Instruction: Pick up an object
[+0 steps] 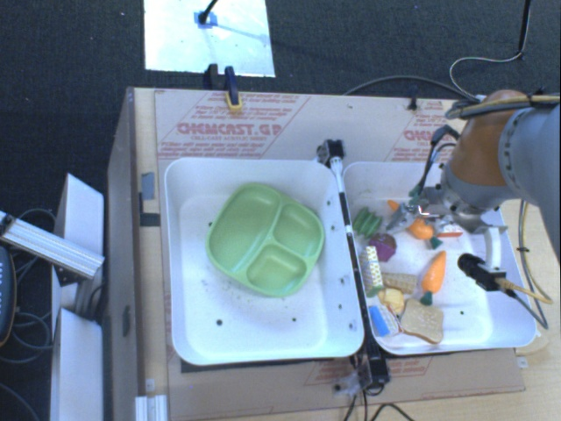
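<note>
My gripper (410,213) hangs low over the back of the right bin (519,324), reaching in from the right. Right beside it lies a small orange round piece (422,230); whether they touch I cannot make out. An orange carrot (434,272) with a green end lies just in front of that. To the gripper's left are a green piece (366,222) and a purple piece (383,246). Nothing shows clearly between the gripper's tips.
Along the right bin's left side lie a checked block (372,268), a cracker (401,281), a yellow bit (392,299), a blue piece (381,320) and a bread slice (422,321). The left bin (175,235) holds a green divided plate (266,238).
</note>
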`<state>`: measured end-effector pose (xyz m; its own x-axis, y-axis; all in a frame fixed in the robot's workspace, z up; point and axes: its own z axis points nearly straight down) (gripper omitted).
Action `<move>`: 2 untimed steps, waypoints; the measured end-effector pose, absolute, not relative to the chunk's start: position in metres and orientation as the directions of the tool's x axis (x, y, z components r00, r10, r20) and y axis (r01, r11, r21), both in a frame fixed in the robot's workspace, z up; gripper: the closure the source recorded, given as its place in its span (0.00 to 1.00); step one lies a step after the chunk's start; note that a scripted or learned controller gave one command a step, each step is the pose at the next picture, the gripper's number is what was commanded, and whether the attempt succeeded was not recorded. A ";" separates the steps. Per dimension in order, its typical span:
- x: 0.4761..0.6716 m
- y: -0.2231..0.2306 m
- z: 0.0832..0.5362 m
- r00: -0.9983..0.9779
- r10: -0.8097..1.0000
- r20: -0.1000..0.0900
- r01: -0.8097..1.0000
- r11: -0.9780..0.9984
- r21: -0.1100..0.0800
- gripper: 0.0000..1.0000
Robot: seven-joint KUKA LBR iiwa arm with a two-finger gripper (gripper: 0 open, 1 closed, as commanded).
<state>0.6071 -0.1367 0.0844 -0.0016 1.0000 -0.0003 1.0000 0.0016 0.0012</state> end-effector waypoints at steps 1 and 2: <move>0.668 -0.182 0.085 -0.004 1.000 -0.001 1.000 0.004 0.004 0.00; 0.607 -0.186 0.085 -0.001 1.000 -0.001 1.000 0.001 0.001 0.00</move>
